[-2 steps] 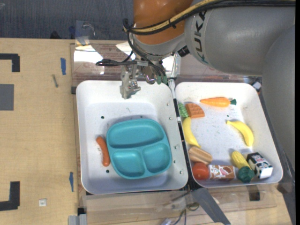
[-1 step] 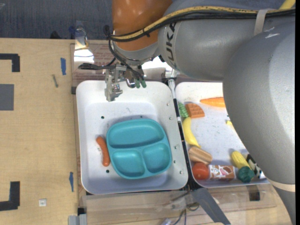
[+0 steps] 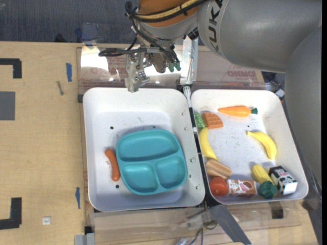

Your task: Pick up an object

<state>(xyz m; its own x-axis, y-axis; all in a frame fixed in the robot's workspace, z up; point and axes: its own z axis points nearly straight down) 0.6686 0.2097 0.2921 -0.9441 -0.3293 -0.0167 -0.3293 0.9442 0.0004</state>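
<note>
1 sausage (image 3: pixel 112 164) left of teal tray (image 3: pixel 151 161), long axis front-to-back; jaws (image 3: pixel 134 83) state unclear.

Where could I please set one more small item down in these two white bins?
Bare floor lies behind the teal divided plastic plate in the left white bin, and mid-right white bin between the two yellow toy bananas. Its front edge is crowded.

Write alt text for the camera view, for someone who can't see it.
A grey arm's gripper hangs above the far rim of the left bin, which holds a teal divided plate and a sausage. The right bin holds toy food, including a carrot and two bananas.
</note>
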